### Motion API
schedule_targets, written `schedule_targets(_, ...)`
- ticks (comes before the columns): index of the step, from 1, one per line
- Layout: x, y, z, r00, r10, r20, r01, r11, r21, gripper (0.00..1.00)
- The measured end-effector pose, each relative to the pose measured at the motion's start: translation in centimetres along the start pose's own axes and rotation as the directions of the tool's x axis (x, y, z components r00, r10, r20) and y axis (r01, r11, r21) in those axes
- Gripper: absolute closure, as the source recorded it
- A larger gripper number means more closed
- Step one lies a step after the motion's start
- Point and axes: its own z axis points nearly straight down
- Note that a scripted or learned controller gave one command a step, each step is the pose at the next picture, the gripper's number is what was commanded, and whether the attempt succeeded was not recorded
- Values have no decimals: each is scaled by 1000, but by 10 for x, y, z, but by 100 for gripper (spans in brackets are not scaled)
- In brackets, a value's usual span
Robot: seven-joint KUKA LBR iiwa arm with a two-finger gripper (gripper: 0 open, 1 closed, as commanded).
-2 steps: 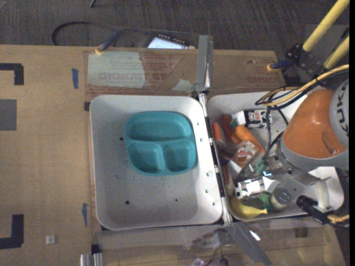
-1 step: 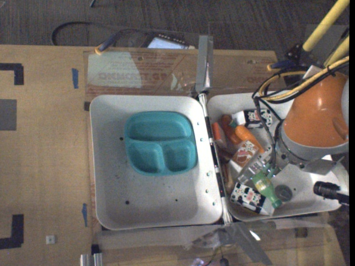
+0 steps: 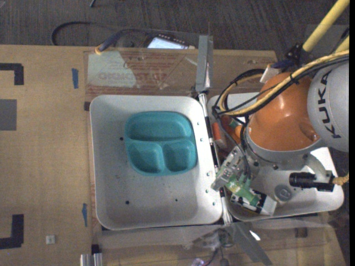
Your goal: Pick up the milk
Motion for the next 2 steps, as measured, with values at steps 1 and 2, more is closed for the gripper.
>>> schedule_targets(1,-12,-13,0,999,40,1,-40,999,-1,100)
schedule_targets(2,15,22,-11,999,-39,4,40,999,-3,100)
